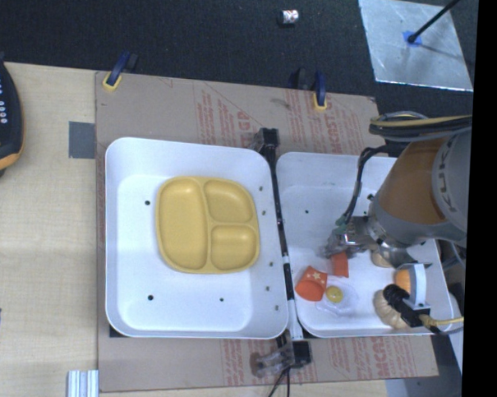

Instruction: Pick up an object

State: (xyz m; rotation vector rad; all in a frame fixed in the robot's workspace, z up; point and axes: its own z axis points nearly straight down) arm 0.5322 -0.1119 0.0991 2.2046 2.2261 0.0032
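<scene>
In the right bin, my gripper is low over the bin's middle, reaching in from the right. Directly under it, at its front edge, is a small red block; whether the gripper is touching it cannot be made out. An orange-red cup-like piece lies just left of the block. Near it a small yellow ball sits in something clear. A tan piece, an orange piece and a beige piece lie at the right, partly hidden by the arm.
The left bin holds a yellow divided plate in its middle. A ridge with screws separates the two bins. Blue and yellow clamps hold the cardboard base at the back. A dark handheld controller lies at the far left.
</scene>
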